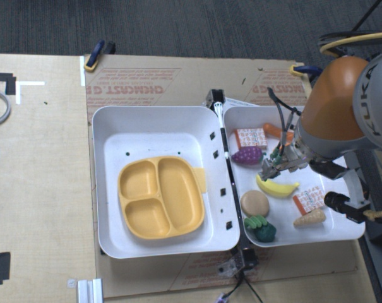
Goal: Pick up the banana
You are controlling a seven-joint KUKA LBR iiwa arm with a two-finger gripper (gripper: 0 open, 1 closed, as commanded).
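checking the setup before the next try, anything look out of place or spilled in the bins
Nothing stands out. The yellow divided plate sits flat in the left bin. In the right bin, the banana, purple grapes and other toy foods lie loose inside the walls, none spilled over. The pincer is just above the banana's left end.

yellow banana (278, 187), white bins (154, 118), orange-banded arm (333, 103)

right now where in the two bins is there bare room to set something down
The left bin has bare floor along its far side above the yellow divided plate, plus a strip by its left wall. The right bin is crowded: banana, purple grapes, round bun, broccoli and the gripper over them.
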